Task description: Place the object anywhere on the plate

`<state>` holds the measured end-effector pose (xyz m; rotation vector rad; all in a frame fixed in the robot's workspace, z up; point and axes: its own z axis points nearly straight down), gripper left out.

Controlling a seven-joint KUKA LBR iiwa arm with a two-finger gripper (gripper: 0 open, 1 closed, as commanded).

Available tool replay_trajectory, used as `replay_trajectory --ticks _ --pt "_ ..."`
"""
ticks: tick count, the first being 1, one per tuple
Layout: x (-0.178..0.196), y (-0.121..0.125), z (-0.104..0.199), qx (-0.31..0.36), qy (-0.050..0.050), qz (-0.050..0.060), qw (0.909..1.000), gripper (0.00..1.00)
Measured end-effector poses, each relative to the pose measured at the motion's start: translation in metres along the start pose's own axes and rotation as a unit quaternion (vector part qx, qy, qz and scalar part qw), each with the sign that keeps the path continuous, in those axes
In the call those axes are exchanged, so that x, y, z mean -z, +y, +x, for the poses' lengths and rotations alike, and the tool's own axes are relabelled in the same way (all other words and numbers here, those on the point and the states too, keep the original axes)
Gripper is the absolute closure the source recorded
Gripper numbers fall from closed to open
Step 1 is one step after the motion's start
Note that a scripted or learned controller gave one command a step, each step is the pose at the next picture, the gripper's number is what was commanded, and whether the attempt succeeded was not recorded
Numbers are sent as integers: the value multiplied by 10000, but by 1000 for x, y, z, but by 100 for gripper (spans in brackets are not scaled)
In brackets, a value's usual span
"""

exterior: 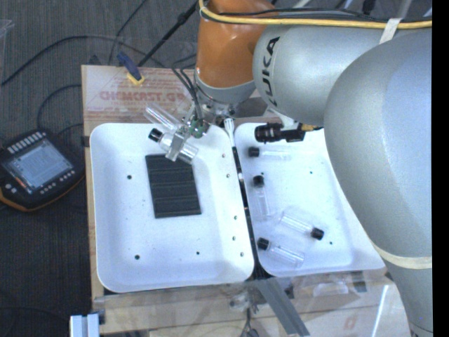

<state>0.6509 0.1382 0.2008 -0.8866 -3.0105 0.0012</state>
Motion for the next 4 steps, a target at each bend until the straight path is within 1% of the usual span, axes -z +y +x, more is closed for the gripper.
replay_trajectory --ticks 1,2,3,4 --pt "13 10 41 1407 5 0 9900 100" --pt "36 50 79 3141 -2 -9 9494 100" --pt "11 49 98 4109 5 -3 9117 100" --pt "-26 87 41 4557 -5 -8 8901 100"
